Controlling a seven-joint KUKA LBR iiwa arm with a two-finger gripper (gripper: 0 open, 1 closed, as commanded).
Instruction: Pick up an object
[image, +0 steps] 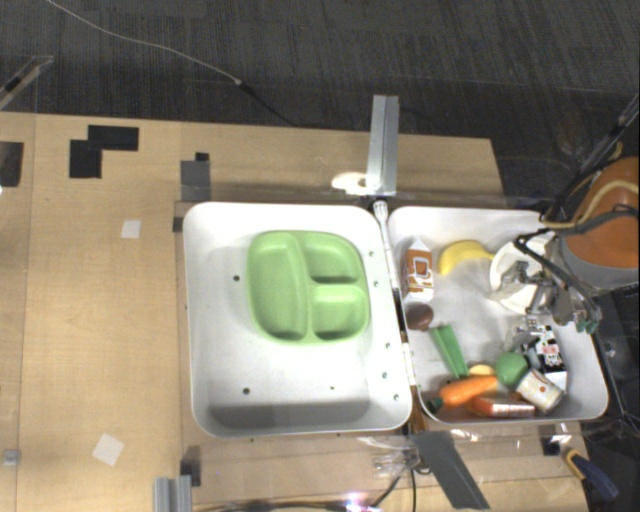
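Two shallow white bins side by side: left bin (215, 300), right bin (470, 225). One green divided tray (305, 285), three compartments, in the left bin. In the right bin: one banana (463, 256), one small brown-and-white carton (418, 272), one dark brown round piece (420, 317), one green stick-shaped item (449, 350), one carrot (466, 391), one green pepper-like piece (511, 369), one small white bottle (540, 389). Other small items there too jumbled to count. One arm, one gripper (540, 325).
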